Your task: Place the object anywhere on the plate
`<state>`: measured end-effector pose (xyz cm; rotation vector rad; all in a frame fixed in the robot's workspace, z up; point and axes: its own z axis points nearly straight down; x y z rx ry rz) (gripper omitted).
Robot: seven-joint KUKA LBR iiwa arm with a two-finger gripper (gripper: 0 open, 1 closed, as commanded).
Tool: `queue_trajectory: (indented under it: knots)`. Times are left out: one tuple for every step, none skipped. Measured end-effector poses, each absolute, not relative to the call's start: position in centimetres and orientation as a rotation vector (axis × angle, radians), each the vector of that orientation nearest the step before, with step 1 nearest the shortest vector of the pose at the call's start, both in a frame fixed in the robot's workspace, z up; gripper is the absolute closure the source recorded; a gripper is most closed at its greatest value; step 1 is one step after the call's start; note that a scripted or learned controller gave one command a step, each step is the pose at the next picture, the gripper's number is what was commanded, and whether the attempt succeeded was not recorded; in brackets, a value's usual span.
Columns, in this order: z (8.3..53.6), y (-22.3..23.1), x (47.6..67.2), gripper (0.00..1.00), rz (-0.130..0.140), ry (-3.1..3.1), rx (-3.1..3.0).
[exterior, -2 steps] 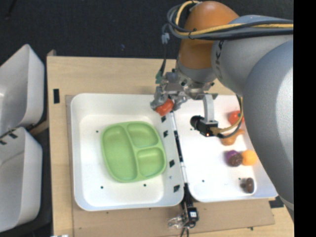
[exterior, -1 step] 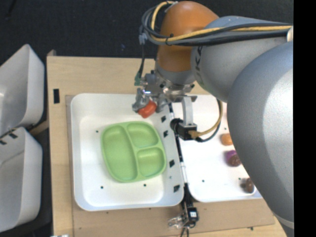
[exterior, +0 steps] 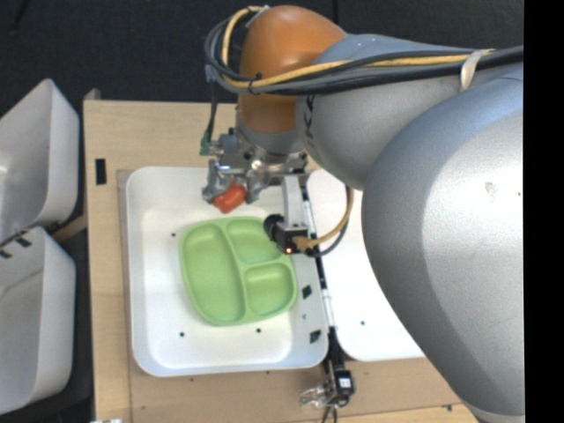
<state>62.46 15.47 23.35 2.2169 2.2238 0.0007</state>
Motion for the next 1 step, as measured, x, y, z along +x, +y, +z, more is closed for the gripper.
queue_trajectory:
  knots:
    - [25.0,16.16,62.11,1.0,0.0,2.225,2.217]
